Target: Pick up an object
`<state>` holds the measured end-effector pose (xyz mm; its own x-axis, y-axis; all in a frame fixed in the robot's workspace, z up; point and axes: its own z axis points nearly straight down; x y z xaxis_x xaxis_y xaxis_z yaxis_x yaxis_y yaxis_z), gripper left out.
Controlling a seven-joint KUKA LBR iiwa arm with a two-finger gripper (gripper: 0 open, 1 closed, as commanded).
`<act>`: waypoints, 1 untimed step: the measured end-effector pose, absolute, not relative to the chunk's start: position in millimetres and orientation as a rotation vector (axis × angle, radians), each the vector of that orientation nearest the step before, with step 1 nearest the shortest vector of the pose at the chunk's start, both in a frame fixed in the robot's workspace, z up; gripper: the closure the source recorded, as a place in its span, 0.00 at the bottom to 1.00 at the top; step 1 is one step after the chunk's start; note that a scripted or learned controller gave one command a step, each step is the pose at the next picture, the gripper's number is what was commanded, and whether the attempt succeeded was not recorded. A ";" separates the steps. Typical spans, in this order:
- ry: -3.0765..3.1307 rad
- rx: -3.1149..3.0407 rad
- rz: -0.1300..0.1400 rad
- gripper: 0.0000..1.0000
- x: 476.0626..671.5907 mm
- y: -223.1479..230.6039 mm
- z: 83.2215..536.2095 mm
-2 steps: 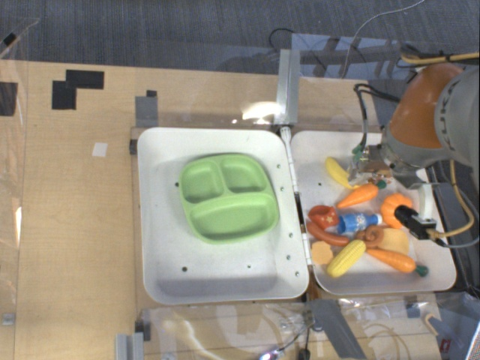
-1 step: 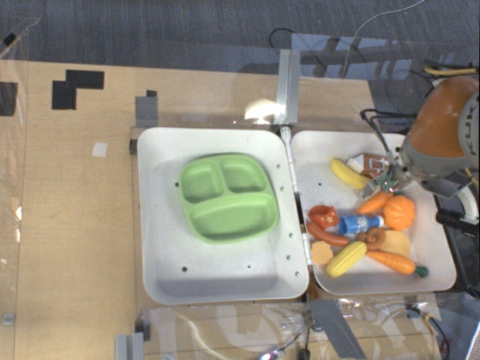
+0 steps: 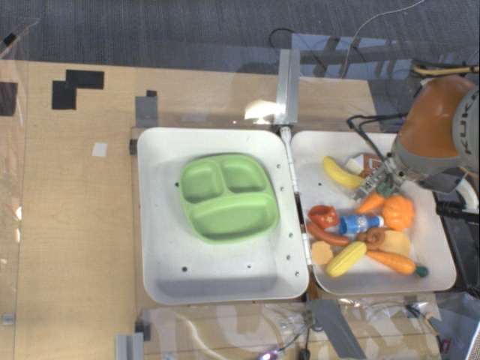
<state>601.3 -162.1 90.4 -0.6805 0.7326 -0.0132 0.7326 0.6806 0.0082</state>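
The gripper (image 3: pixel 373 184) hung low in the right bin (image 3: pixel 448 272) over a carrot (image 3: pixel 371 202) beside the banana (image 3: pixel 341 173), nothing visibly lifted yet, every toy lying in the bin.

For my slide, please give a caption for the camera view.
Gripper low among toy food in right bin; green plate in left bin.

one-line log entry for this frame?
phase: reaching | gripper: low in right bin, by banana and small carrot | grasp: none seen | left bin: green plate
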 end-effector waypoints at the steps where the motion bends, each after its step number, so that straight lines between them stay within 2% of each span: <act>1: 2.867 1.250 0.003 1.00 584.1 -206.9 90.1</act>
